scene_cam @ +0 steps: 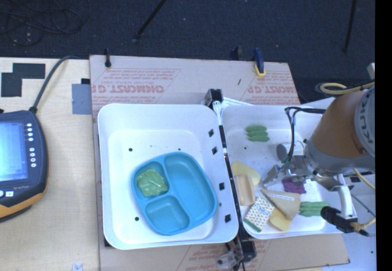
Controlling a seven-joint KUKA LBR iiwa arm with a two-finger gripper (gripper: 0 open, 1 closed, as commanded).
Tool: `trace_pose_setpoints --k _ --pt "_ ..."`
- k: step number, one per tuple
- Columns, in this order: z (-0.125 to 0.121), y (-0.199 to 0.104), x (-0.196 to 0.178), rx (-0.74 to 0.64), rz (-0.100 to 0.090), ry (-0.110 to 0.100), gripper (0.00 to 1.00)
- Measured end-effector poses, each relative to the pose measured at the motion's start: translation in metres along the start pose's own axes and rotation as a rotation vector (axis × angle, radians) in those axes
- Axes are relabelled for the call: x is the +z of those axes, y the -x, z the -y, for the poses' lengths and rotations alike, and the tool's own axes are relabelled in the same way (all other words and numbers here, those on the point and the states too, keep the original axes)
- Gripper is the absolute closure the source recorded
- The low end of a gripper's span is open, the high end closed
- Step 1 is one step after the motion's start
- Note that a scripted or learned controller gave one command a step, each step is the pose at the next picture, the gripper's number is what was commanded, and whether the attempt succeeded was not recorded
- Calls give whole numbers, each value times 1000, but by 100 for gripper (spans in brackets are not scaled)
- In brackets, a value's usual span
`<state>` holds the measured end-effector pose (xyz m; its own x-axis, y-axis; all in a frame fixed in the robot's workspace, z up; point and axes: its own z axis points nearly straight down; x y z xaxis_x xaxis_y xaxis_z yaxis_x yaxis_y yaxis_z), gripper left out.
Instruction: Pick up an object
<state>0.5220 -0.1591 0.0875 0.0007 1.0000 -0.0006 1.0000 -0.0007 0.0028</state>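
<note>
My gripper (pixel 283 168) hangs low over the middle of the right bin (pixel 269 118), below the arm's orange band (pixel 337 129). A purple object (pixel 294 186) lies just right of and below it, partly under the wrist. Left of the gripper lie a pale yellow piece (pixel 244 171) and a tan block (pixel 245 190). In front of it are a cream wedge (pixel 283 203), a patterned packet (pixel 260 212), a small yellow piece (pixel 280 222) and a green item (pixel 313 208). Another green item (pixel 257 133) sits toward the back of this bin.
The left bin (pixel 122 125) holds a blue divided tray (pixel 184 184) with a green lump (pixel 152 183) in its left compartment. A teach pendant (pixel 18 159) rests at the bench's left edge. Cardboard (pixel 159 83) lies under both bins.
</note>
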Motion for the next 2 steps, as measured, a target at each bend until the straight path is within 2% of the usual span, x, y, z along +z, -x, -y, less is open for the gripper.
trace_pose_setpoints --k 1,2 --pt "-77 21 -2 -2 1 2 0" --pt "-38 -22 -2 -2 1 0 0"
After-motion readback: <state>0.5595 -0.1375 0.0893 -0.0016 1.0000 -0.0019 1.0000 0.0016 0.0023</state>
